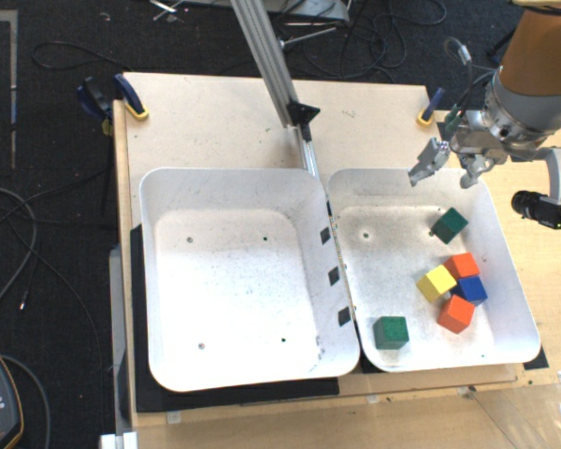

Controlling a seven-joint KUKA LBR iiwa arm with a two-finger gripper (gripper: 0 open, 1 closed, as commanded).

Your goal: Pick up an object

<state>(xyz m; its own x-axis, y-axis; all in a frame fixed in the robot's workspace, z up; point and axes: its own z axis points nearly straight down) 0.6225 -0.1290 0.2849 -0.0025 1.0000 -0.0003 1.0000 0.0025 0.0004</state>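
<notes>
My gripper [452, 167] hangs open above the far edge of the right bin [393, 187], its two grey fingers [428, 165] spread apart with nothing between them. Just below it, a dark green block [449, 224] lies in the bin. Further toward the front sit a yellow block [439, 282], an orange block [464, 266], a blue block [470, 289] and a second orange block [455, 314], clustered together. Another green block [391, 332] rests alone near the bin's front edge.
The left bin [229, 269] lies beside the right one, sharing a raised middle rim. A slanted metal rail [266, 50] ends at a black clamp [302, 116] behind the bins. Yellow clamps [131, 99] hold the board's back corners.
</notes>
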